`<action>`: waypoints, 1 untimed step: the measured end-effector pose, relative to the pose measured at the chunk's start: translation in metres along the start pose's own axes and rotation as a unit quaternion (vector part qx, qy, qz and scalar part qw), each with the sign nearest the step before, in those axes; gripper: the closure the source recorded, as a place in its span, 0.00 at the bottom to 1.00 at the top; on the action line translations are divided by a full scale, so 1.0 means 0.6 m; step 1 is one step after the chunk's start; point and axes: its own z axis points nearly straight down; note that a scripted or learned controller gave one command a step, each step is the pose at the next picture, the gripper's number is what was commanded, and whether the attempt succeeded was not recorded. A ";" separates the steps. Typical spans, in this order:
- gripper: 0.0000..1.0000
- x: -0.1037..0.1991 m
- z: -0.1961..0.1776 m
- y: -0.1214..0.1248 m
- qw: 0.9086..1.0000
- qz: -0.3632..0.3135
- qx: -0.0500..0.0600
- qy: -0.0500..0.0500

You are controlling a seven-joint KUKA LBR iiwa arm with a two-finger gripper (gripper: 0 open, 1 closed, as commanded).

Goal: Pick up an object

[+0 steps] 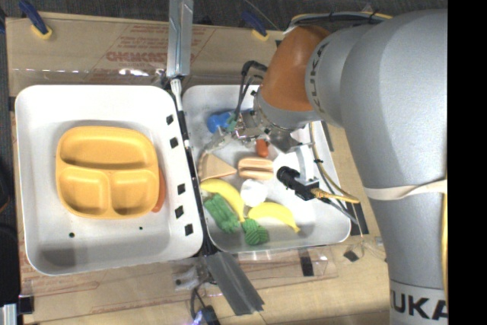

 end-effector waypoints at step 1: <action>0.00 -0.002 0.011 -0.006 0.994 0.110 0.006 0.000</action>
